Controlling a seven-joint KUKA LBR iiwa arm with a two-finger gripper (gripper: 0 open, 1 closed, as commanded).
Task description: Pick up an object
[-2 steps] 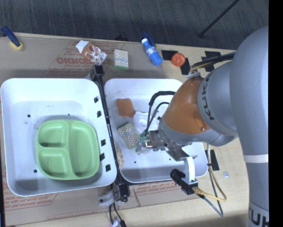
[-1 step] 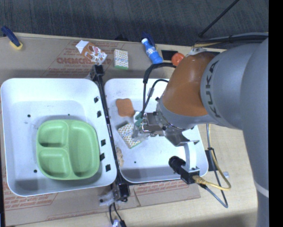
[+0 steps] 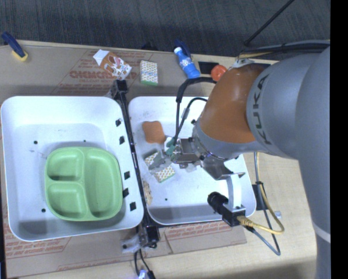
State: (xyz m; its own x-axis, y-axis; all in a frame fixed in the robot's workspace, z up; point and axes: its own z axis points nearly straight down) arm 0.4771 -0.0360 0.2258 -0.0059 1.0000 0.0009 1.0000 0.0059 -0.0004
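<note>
In the right bin point(image 3: 180, 211) lie an orange block point(image 3: 153, 132) and a pale patterned packet point(image 3: 160, 167) near the bin's left wall. My gripper point(image 3: 173, 153) hangs low over the bin, just right of the packet and below the orange block. The arm's grey and orange body covers most of the gripper, and nothing can be seen between its fingers.
The left bin point(image 3: 22, 127) holds a green divided plate point(image 3: 82, 183). Behind the bins on the cardboard lie a snack wrapper point(image 3: 111, 64), a small patterned packet point(image 3: 149, 72), a blue clamp point(image 3: 187, 62) and an orange ball point(image 3: 219, 71). A small item point(image 3: 146, 194) sits by the right bin's left wall.
</note>
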